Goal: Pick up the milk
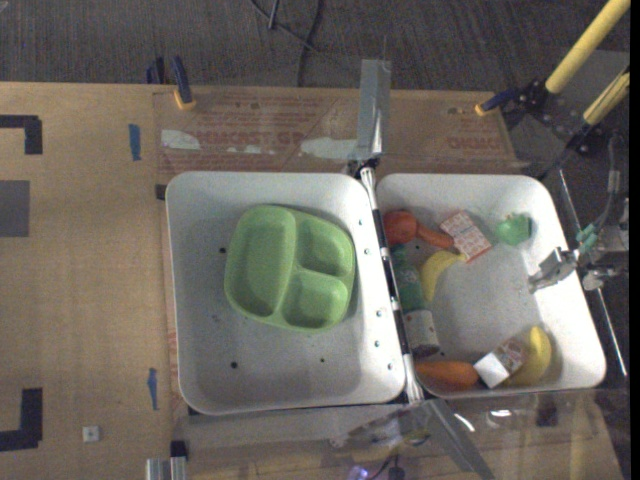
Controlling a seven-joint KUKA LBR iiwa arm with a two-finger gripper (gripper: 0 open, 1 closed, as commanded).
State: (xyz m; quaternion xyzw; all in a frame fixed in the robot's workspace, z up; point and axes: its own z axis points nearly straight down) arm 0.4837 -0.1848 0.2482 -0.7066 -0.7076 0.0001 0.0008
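Note:
A small carton with a white end, which I take for the milk (499, 362), lies at the front of the right bin (480, 303). It rests against a yellow banana (541, 352) and beside an orange carrot (449, 373). My gripper (556, 265) hangs at the right side of that bin, up and to the right of the carton and apart from it. I see nothing held in it.
Also in the right bin are a red-and-white patterned carton (466, 234), a green toy (513, 229), a yellow fruit (437, 269), a red and orange vegetable (405, 228), a green bottle (407, 280) and a can (422, 334). A green divided plate (291, 266) lies in the left bin (200, 348).

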